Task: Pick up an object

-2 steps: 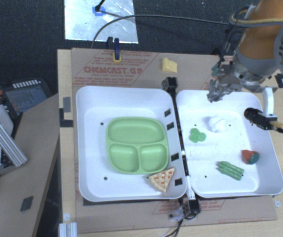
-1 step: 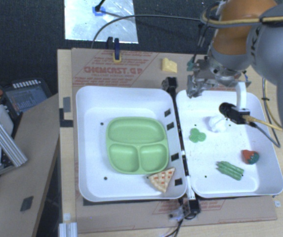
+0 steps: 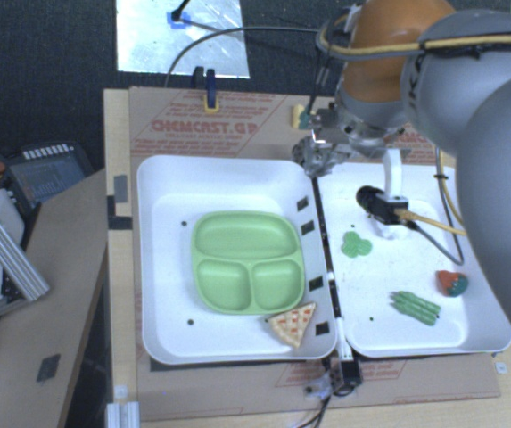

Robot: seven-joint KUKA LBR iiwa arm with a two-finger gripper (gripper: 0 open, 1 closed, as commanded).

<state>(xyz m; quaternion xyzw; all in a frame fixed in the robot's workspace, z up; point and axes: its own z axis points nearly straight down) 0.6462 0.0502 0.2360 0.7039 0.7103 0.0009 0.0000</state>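
Observation:
My gripper (image 3: pixel 323 157) hangs over the far end of the divider between the two bins, under the orange band of the wrist. In the right bin (image 3: pixel 482 333) lie a flat green round piece (image 3: pixel 356 244), a bundle of green beans (image 3: pixel 416 307) and a red strawberry (image 3: pixel 452 283). The left bin (image 3: pixel 161 203) holds a green divided plate (image 3: pixel 246 261) and a pizza slice (image 3: pixel 292 324) at its near right corner. All of these objects lie apart from the gripper, nearer the front.
A black fitting on a white post (image 3: pixel 382 201) with yellow cables sticks out from the arm over the right bin's back. The grey arm body (image 3: pixel 487 114) covers the right bin's far right. A blue clamp (image 3: pixel 209 87) stands behind the left bin.

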